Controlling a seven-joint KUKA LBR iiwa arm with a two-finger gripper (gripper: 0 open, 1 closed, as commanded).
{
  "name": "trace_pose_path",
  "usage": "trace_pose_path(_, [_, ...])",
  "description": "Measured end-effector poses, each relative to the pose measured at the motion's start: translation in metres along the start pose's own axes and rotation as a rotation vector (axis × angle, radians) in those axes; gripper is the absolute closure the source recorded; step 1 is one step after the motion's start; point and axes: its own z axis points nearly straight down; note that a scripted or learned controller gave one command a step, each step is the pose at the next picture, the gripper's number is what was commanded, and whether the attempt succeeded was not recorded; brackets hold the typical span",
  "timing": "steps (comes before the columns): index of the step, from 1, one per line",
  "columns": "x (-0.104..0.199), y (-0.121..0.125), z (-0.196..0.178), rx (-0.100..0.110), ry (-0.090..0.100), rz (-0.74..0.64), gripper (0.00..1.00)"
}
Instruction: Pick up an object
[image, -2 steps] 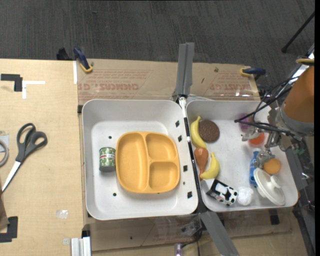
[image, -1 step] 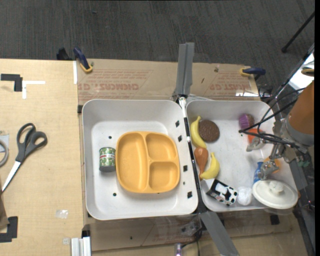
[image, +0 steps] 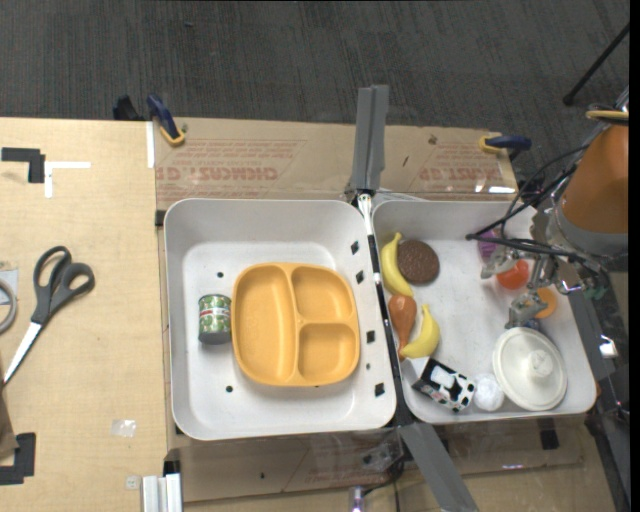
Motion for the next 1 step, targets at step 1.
trace_pose_path(1, [-0.0168,-0.0043,0.0033,-0.002,0.006,0.049,0.00])
